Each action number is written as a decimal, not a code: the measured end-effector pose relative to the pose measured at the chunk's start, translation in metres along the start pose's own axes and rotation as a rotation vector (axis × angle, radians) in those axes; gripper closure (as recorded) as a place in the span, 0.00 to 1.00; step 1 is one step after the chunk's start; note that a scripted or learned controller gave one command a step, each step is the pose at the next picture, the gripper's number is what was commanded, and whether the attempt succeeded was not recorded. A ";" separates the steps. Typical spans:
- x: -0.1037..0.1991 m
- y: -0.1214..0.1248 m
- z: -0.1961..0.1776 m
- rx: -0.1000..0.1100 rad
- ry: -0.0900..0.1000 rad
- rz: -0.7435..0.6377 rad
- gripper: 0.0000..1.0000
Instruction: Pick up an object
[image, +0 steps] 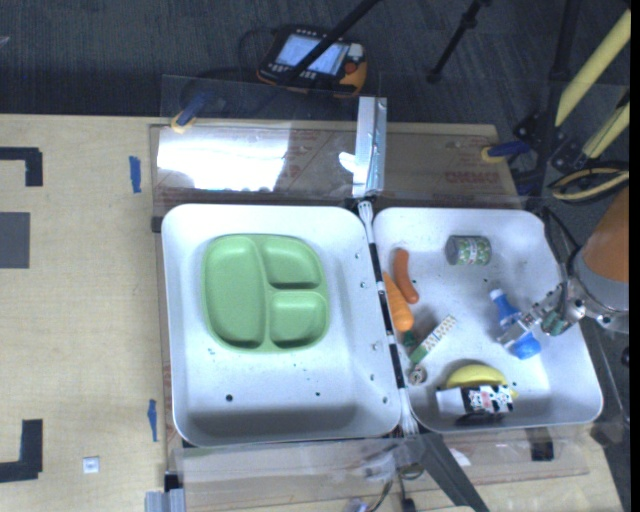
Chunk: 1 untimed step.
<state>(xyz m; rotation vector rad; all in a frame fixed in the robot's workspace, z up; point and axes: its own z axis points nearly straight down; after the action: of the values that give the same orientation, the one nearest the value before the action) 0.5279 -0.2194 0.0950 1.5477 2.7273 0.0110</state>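
Bench: pale wood top carrying two shallow white bins side by side, a clear panel standing behind them.
Left bin (190, 390): holds a green divided tray (265, 290), lying flat near the middle.
Right bin (585, 385): holds all the loose items, and the arm enters over its right rim.
Gripper (548, 318): low over the right side of the right bin, pointing leftward into it; whether the jaws are spread or pressed together cannot be told at this size.
Nearest object: a blue and white piece (512, 325), seemingly a small bottle, lying just left of the gripper tip, touching it or nearly so; no part of it can be seen between the jaws.
Its axis: runs roughly from upper left to lower right, slantwise to the gripper's line of reach.
Other candidates: a small can (468, 250) toward the far wall; a carrot (401, 302) beside the left wall; a yellow banana (474, 375) with a black and white toy (478, 400) touching it at the near wall.
Judgement: the blue piece is the likeliest target, since everything else lies well apart from the tip.
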 end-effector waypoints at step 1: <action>0.000 0.000 -0.008 0.000 0.001 0.004 1.00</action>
<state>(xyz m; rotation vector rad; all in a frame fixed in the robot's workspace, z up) 0.5276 -0.2198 0.1025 1.5530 2.7253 0.0119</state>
